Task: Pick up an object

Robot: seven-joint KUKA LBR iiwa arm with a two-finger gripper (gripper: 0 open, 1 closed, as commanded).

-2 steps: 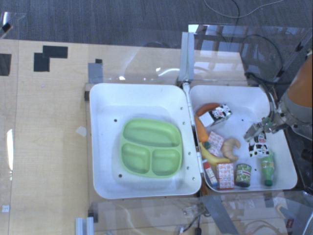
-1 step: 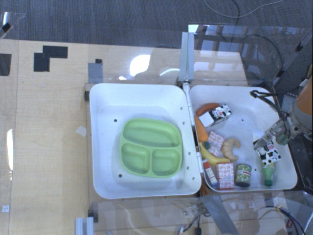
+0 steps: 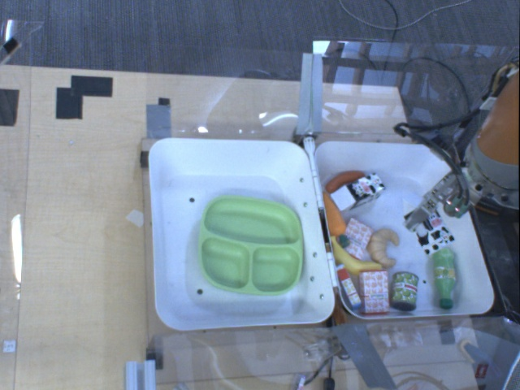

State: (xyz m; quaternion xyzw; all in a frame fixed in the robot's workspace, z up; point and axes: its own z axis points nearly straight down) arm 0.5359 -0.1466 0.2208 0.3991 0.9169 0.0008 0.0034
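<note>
Nearest the camera, the left bin's front rim (image 3: 244,322) runs clear; its green divided plate (image 3: 249,244) leaves open floor above it. Along the right bin's (image 3: 382,151) front edge sit a red-patterned packet (image 3: 374,291), a dark jar (image 3: 405,291) with an unreadable label, and a green bottle (image 3: 444,278) lying with its long axis toward the far wall. A banana (image 3: 351,257) and croissant (image 3: 383,246) crowd the divider. My gripper (image 3: 429,211) hovers just above a cow-patterned carton (image 3: 436,238); whether my jaws are apart I cannot tell.
</note>
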